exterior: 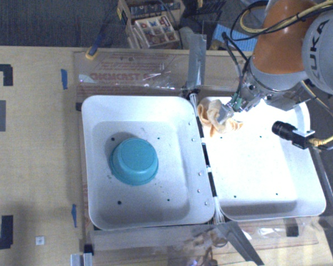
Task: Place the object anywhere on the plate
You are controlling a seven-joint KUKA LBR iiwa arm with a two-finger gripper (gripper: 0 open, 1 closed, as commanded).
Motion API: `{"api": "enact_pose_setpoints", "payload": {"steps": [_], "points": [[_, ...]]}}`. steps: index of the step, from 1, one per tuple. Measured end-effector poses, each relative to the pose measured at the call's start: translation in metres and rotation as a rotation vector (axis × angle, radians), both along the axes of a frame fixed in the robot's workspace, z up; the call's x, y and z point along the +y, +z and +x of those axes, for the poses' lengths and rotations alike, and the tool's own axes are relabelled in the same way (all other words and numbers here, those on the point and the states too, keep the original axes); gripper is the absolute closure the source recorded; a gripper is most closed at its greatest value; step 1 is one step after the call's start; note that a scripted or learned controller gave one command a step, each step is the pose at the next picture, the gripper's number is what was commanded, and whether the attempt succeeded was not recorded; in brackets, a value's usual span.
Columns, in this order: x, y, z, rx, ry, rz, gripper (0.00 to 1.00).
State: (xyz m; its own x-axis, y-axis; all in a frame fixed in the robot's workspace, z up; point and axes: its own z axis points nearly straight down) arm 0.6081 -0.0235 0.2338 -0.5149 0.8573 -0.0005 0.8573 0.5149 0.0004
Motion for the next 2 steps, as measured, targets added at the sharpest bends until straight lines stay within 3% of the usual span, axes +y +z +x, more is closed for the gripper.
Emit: {"api": "enact_pose_setpoints", "payload": {"steps": [2], "points": [[0.091,0.001,-0.016,-0.003,0.791,0.000,1.00]]}}
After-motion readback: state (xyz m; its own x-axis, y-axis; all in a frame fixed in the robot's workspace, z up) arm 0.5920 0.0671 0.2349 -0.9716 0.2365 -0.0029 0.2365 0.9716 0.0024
